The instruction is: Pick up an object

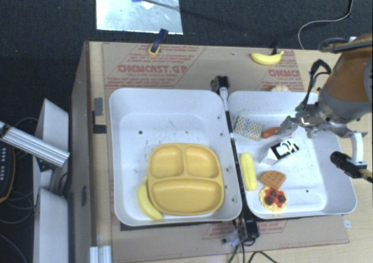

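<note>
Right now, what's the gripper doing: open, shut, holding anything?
Gripper: over the right bin, above the black-and-white card; open or shut cannot be told; nothing seen held.

Divided tray (185, 179) in left bin (125, 139); waffle (272, 178) behind pizza slice (274, 198) in right bin (335, 197)

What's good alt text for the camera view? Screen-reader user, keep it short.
A grey robot arm reaches from the right, its hand low over the right white bin, near a black-and-white card and an orange piece; that bin also holds a banana, waffle and small pizza. The left bin holds a yellow divided tray.
</note>
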